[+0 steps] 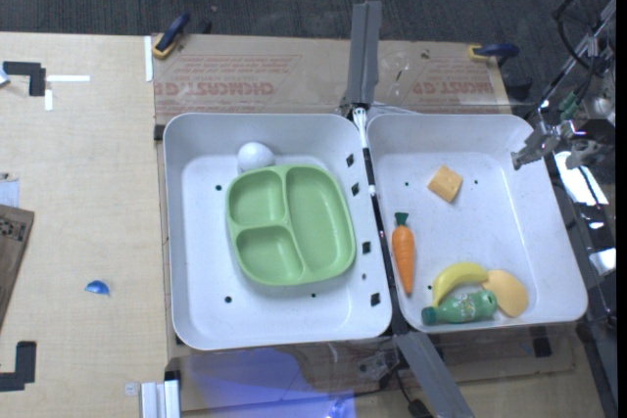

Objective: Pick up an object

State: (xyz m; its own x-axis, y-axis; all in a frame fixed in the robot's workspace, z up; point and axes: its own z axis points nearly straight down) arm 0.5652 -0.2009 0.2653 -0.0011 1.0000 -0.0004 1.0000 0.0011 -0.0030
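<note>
My gripper [529,152] sits at the far right rim of the right shallow white bin [549,240], above the small orange cheese-like block [445,183]. Nearer than that block, a toy carrot [403,250] lies by the bin's left wall, with a yellow banana [457,277], a green plastic bottle [460,308] and a tan rounded piece [508,292] clustered together. The left white bin [196,250] holds a green divided plate [291,223] and a white ball [256,155]

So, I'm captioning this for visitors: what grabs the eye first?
The green divided plate in the left bin, with a white ball at its far edge. Next, the right bin's food cluster: carrot, banana, green bottle, and an orange cube apart.
</note>
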